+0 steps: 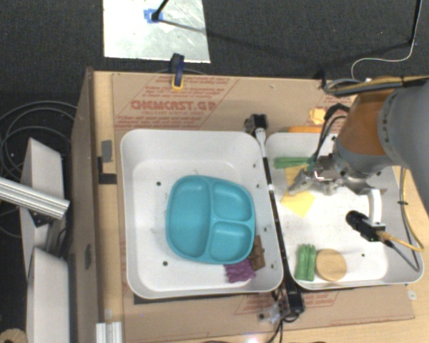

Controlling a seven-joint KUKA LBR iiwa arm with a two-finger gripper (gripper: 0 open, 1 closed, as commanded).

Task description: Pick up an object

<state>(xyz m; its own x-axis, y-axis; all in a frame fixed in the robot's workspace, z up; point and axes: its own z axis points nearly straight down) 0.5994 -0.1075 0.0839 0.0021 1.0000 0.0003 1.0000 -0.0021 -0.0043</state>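
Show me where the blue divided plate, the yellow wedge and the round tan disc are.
blue divided plate [211,220]: camera view, on its centre ridge, left bin.
yellow wedge [298,204]: camera view, on its flat top face, right bin.
round tan disc [332,264]: camera view, on its middle, right bin.

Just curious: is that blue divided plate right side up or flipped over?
Right side up: the blue plate shows its three hollow compartments facing up.
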